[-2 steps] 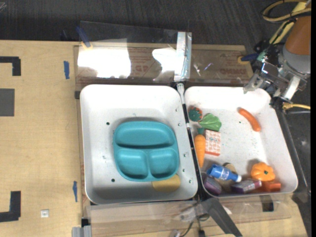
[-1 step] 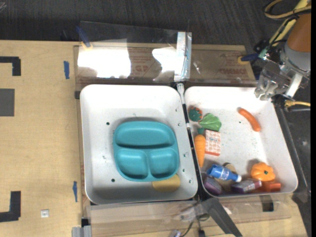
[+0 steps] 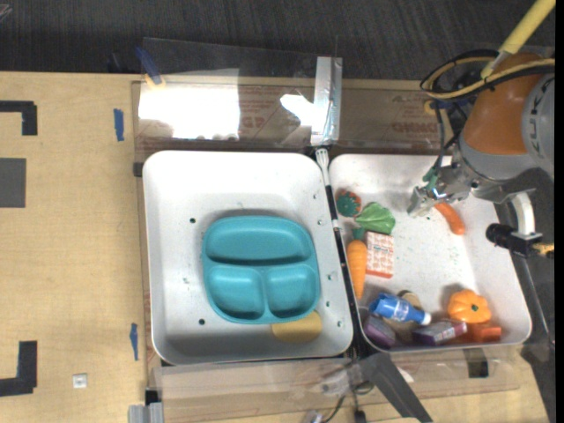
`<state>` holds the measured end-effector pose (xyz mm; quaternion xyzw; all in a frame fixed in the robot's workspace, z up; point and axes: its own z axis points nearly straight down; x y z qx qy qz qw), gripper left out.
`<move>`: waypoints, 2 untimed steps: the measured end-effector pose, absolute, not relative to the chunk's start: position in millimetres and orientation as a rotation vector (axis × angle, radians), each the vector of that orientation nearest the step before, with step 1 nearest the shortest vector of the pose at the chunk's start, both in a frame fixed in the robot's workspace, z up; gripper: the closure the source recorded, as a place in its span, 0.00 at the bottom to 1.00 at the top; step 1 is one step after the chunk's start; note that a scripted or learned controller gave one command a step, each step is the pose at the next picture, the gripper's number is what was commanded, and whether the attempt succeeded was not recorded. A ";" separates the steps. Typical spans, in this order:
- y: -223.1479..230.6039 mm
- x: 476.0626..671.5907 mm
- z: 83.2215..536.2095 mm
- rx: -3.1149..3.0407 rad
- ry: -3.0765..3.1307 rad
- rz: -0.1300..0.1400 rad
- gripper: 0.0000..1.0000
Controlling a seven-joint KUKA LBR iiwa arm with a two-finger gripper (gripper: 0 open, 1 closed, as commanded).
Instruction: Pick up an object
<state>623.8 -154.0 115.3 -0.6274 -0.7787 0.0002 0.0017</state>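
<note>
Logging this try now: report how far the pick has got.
Done: the gripper is down in the right white bin, beside a small orange carrot-like piece. In hand: nothing visibly gripped. Left: closing on an object and lifting; the orange toy pumpkin and blue bottle lie untouched.

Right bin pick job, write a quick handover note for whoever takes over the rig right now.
Hand: low in the right bin, at its far side; whether it is open or shut can't be told.
Nearest thing: small orange piece, just beside the hand, not seen held.
Also there: carrot, pumpkin, blue bottle.
Left bin: teal tray.
Done: no pick confirmed.
Left: grasp and lift one object.
</note>
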 end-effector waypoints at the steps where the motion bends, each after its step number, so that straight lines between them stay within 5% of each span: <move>1: -184.1 621.4 87.5 -1.777 -2.595 -0.004 1.00; 2: -129.2 668.8 86.7 -1.970 -2.454 -0.007 1.00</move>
